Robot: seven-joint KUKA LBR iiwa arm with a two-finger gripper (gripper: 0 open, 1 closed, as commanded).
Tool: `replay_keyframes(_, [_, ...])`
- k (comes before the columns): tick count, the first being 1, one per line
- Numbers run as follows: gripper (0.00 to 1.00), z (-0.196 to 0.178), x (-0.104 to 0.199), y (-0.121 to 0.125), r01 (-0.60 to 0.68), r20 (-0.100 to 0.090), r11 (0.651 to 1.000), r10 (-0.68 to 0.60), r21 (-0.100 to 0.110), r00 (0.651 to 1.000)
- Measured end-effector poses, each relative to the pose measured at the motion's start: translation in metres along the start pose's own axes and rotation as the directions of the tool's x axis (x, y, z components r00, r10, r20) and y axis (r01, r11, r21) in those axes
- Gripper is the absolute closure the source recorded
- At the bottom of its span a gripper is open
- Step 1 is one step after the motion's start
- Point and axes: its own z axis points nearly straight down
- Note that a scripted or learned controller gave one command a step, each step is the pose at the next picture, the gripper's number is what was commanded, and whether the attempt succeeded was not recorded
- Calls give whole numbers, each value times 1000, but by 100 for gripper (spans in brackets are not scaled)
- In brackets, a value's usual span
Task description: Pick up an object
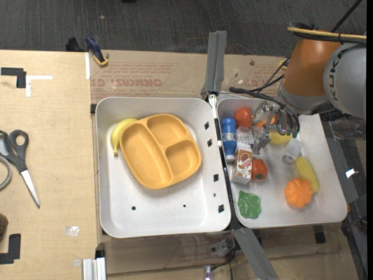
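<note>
Left bin (116,214): yellow divided plate (160,150), banana (119,133) | right bin (326,206): orange (299,193), corn (307,174) | claw (274,130): grip unclear

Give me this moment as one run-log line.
arm: over right bin | claw: low among toys, near blue bottle and tomato | grasp: none visible | left bin: yellow divided plate, banana

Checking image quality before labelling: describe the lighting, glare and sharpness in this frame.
Camera view: even overhead light, soft shadows, no strong glare on the left bin; yellow plate and scissors are sharp; the end effector looks slightly soft against the clutter.
</note>
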Motion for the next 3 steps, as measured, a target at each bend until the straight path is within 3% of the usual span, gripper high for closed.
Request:
replay_keyframes(1, [0, -1, -10, -24, 29, -1, 1000, -29, 0, 1000])
replay_keyframes(2, [100, -12, -12, -23, 33, 8, 999, -33, 1, 999])
replay_keyframes(3, [0, -12, -12, -22, 32, 8, 999, -32, 1, 999])
